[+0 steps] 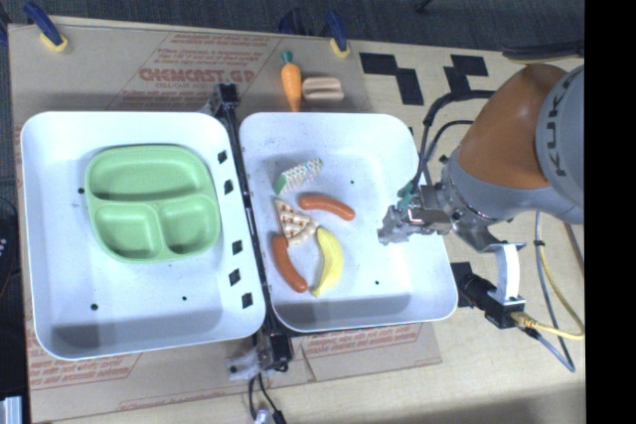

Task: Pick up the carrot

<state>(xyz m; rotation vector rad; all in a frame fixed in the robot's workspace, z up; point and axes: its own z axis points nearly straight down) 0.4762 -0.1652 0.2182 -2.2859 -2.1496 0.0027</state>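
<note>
**Carrot outside bins, gripper over right bin**

Carrot lies on the surface, beyond the far rim of the right bin, green top pointing away from the bin. Just beside it to the right: a small bun-like toy, close to the carrot, contact unclear. Both are outside the bins.

Gripper sits above the right side of the right bin, near its right wall, well apart from the carrot. Nothing is visible between its fingers. Cannot tell whether it is wide or narrow; too small and cluttered. Arm comes in from the right, orange band over the bin's right edge.

Right bin contents, clustered left of centre: sausage, second sausage nearer the front, banana just beside it, pizza slice between them, and a pale striped toy at the back of the cluster.

Left bin holds a green tray with three compartments. Black clips run along the seam between the bins. Blue clamps hold the surface's far edge.
</note>
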